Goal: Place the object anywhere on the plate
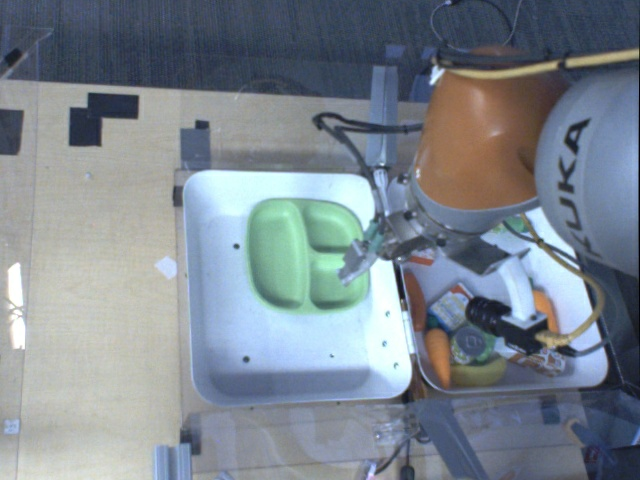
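We see the green divided plate [300,255] lying in the left white bin [230,358] on the pale wooden counter [90,298]. The claw [358,258] hangs over the plate's right edge, near the bin's right wall (what it carries, if anything, we cannot make out). The arm's orange band [480,128] looms above the right bin [590,363], where an orange carrot-like piece [437,353], a yellow-green item [478,372] and a small tin [468,345] lie crowded together.

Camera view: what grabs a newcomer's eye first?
The big orange band of the arm looms at upper right, over the right bin. A green divided plate sits in the left bin, with the tool at its right edge. The right bin holds a jumble of small items, including a carrot.
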Controlling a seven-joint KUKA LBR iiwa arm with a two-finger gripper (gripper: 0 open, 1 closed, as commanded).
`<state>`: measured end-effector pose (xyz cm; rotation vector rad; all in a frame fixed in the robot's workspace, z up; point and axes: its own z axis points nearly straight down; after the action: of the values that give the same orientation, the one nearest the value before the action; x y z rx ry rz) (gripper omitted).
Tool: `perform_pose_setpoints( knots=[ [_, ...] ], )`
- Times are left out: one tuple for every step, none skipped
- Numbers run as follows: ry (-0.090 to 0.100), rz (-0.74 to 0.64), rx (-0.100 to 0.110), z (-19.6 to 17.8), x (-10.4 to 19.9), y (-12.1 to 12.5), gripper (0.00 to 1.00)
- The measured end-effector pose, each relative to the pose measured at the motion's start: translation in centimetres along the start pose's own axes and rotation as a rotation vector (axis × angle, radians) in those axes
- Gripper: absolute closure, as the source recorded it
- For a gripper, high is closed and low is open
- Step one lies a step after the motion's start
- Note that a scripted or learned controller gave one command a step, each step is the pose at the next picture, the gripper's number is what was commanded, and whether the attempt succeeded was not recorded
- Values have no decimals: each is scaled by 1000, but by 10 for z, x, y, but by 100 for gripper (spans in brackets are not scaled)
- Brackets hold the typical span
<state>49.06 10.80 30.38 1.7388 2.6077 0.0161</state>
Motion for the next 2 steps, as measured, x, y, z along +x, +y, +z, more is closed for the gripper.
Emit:
perform_pose_setpoints(
  knots=[
    [0, -2, -5, -11, 0, 2, 100],
    [-1, -215, 3, -78, 5, 0, 100]
  ],
)
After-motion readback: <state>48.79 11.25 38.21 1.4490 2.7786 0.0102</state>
